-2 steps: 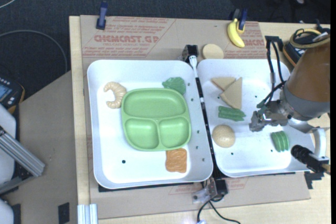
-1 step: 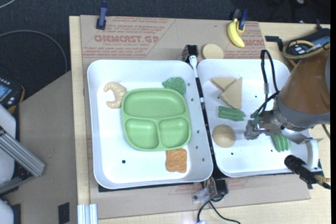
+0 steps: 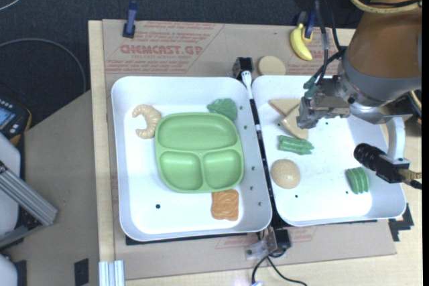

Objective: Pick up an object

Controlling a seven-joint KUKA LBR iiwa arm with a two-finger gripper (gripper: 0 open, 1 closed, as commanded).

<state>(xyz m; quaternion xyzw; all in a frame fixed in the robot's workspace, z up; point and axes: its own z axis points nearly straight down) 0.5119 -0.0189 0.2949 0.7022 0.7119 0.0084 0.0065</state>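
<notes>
**Operator:** I'm taking the tan wedge (image 3: pixel 283 108) as the target, the flat piece shaped like a bread or sandwich slice. It lies in the right bin (image 3: pixel 335 211), near the back-left corner, and the gripper (image 3: pixel 307 118) hangs right over its nearer end, so part of it is hidden.

**Second:** How will it handle?

**Operator:** My guess is a light, stiff plastic toy, thin and low. I'd pinch across its narrow width, at an edge, since a flat face gives the tips little to bite.

**Second:** Claw spread or pressed together?

**Operator:** I cannot tell; the arm's body covers it from above.

**Second:** What's close by?

**Operator:** A green bean pod (image 3: pixel 295 145) just in front of the wedge, a round beige ball (image 3: pixel 286 173) nearer still, and a green ridged piece (image 3: pixel 357 180) well off to the right. The left bin (image 3: pixel 127 164) holds a green divided tray (image 3: pixel 199 151), a croissant (image 3: pixel 146 120), a leafy green (image 3: pixel 223 108) and an orange piece (image 3: pixel 225 204). A banana (image 3: pixel 301 42) sits on the bench behind.
</notes>
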